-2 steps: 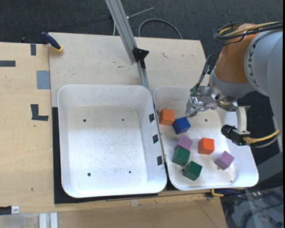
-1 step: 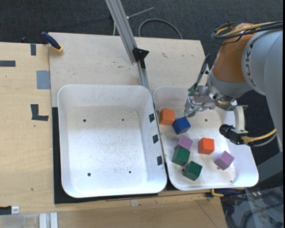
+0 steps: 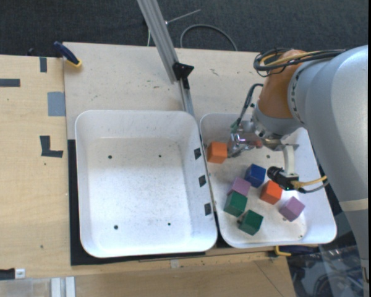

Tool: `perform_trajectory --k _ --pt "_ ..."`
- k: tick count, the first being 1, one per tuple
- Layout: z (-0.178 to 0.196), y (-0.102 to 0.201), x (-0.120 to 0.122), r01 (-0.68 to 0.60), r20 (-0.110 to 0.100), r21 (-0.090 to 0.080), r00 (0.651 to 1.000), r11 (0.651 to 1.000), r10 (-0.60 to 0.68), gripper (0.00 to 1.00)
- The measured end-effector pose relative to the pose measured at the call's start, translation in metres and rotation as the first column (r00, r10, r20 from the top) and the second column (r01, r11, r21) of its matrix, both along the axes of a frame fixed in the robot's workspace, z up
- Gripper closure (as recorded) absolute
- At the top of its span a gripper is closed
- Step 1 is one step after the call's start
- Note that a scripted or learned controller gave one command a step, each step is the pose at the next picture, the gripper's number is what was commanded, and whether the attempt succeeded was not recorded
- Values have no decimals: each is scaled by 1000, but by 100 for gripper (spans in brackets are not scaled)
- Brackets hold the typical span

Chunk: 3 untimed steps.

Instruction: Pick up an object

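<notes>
Right bin (image 3: 315,224) taken as landmark. Orange cube (image 3: 217,152) is seen at that bin's left wall, near the top, apart from the other blocks (image 3: 255,193). Hand (image 3: 237,142) is placed just right of the cube, touching or nearly so; whether it is gripped cannot be told.

Robotics lab setting, indicated by a large grey industrial arm (image 3: 334,104) mounted over a plywood table (image 3: 25,166), two white bins (image 3: 86,129) set side by side, tape marks (grey and black) stuck down, loose cable (image 3: 207,33), aluminium camera pole (image 3: 157,23)
</notes>
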<state>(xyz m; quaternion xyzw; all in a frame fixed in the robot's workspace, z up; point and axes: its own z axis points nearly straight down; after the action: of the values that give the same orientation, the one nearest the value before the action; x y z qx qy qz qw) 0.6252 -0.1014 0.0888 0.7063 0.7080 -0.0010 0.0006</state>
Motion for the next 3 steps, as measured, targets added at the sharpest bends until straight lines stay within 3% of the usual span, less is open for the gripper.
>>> perform_trajectory --k 1,2,3 --pt "109 30 4 -1 8 2 1000 1000 1 100" --pt "242 14 -13 2 8 1 1000 1000 -2 100" --pt "374 18 -16 0 10 1 1000 1000 -1 100"
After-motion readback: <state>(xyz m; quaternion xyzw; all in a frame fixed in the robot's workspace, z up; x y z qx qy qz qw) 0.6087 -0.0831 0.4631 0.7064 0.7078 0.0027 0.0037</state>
